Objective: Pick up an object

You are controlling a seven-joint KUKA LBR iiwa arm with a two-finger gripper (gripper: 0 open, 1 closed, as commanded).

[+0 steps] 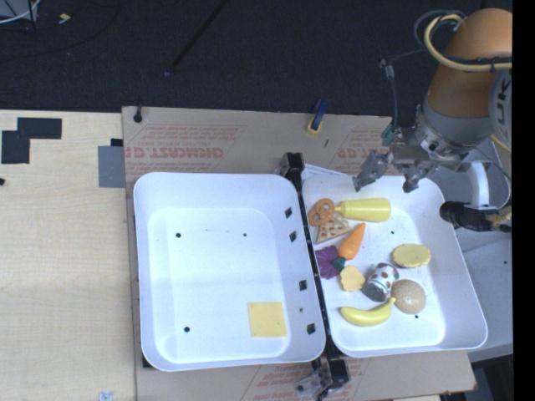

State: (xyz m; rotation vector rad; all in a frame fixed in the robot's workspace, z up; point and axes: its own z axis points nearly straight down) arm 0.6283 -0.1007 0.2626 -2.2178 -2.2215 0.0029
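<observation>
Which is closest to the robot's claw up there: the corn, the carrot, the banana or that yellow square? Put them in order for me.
From the gripper, above the right bin's far edge:
1. Corn, just below it at the far end.
2. Carrot, mid-bin.
3. Banana, at the near edge.
4. Yellow square, in the left bin's near corner.

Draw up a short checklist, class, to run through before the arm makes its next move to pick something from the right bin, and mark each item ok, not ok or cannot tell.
1. Tool open: ok, fingers spread.
2. Tool holding nothing: ok, nothing between the fingers.
3. Tool above the right bin: ok, over its far rim.
4. Nearest target free to take: ok, the yellow corn cob lies just below the tool, though the pretzel sits close.
5. Banana isolated: not ok, it touches the brown ball.
6. Height above the toys: cannot tell.
</observation>
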